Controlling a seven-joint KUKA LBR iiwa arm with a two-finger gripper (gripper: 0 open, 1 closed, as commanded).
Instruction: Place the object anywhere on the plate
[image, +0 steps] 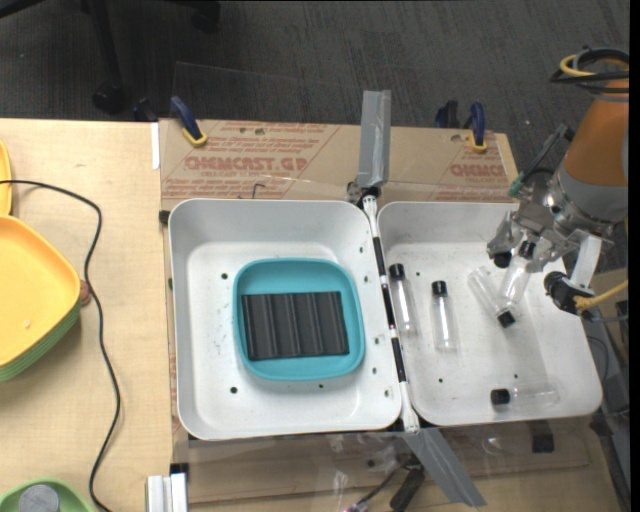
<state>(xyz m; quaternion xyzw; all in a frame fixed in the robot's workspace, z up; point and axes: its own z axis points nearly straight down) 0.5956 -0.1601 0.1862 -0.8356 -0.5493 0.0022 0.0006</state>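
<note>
Bins sit side by side on the table (80, 160). The left bin (200, 320) holds a teal plate (297, 319) with a dark ribbed centre, lying flat near the middle. The right bin (560, 380) holds several clear tubes with black caps: one tube (401, 297) lies just beside the divider between the bins, a second tube (441, 314) lies near it, a third tube (523, 396) rests near the front edge, and a fourth tube (506, 293) lies tilted toward the far right, just below the hand (527, 250). The grey arm with its orange band (597, 140) reaches in from the right, and the hand hangs over the right bin's far right part, well apart from the plate. Whether the hand is spread or closed, or has hold of any tube, I cannot tell. Yellow trays (30, 300) lie stacked at the table's left edge, beside a black cable (98, 330)
</note>
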